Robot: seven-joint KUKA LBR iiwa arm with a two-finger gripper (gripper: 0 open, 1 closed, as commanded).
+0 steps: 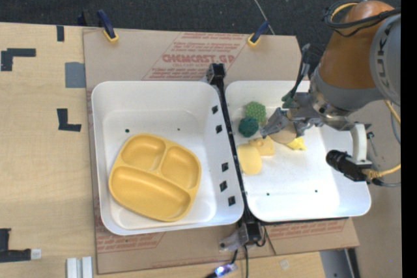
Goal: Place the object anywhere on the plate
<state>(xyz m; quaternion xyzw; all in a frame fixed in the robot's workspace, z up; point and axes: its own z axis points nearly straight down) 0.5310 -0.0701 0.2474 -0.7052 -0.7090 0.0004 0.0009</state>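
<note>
A yellow divided plate (154,175) lies in the left bin (111,101). In the right bin (326,198) sit a light green broccoli-like piece (255,111), a dark teal round piece (248,127) just below it, a pale yellow piece (250,158) near the divider, and a small bright yellow piece (297,144). My gripper (285,125) hangs low over the right bin, just right of the green and teal pieces and above the pale yellow one. The wrist hides what is under it.
A black divider strip (225,140) runs between the two bins. A black cable connector (348,165) hangs off the arm over the right bin's right side. Blue clamps (107,26) hold the cardboard base at the back.
</note>
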